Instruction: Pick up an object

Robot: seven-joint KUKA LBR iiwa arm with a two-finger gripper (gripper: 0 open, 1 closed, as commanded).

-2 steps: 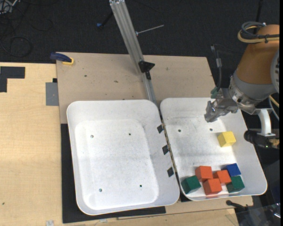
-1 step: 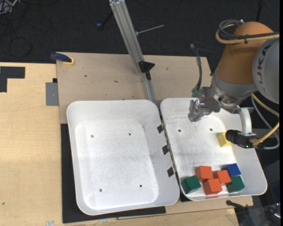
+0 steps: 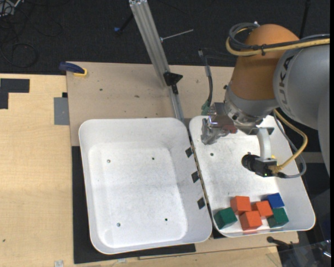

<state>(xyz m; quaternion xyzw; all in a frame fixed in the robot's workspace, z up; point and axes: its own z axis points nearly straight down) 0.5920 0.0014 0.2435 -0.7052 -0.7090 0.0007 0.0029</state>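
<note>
Clustered blocks [image 3: 252,210] in right bin's [image 3: 300,227] near corner, well apart from gripper [image 3: 210,131].

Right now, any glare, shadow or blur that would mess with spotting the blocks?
Camera view: blocks in the right bin are evenly lit, sharp, colours distinct. Left bin has a soft shadow along its near-left side, no hard glare. The tool looks slightly soft; the background beyond the bench is dark.

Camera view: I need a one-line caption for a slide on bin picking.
Hand poised over the right bin's far end, away from the coloured blocks clustered at its near end.
</note>
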